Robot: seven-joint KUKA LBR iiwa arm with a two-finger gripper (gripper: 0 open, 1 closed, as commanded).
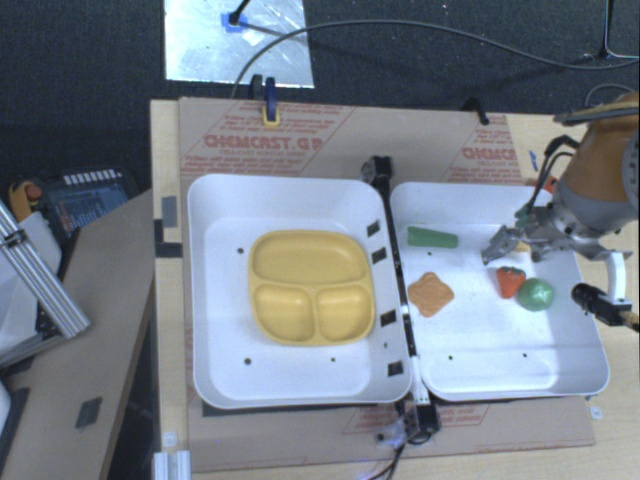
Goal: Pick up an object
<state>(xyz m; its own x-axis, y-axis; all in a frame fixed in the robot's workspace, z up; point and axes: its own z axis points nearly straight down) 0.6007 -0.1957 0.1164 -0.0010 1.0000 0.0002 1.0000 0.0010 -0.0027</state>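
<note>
The right bin [560, 368] holds a green oblong piece [432, 236] at its back left and an orange flat piece [430, 293] near its left wall. A red strawberry-like item [510, 281] and a green round item [536, 294] lie side by side toward its right. My gripper [512, 252] hangs just above and behind the red item, open, with nothing between its fingers.
The left bin [215, 268] holds a yellow three-compartment plate [305, 286]. A black divider with clips [392, 268] runs between the bins. A black fitting [600, 303] on the arm's side overhangs the right bin's right wall.
</note>
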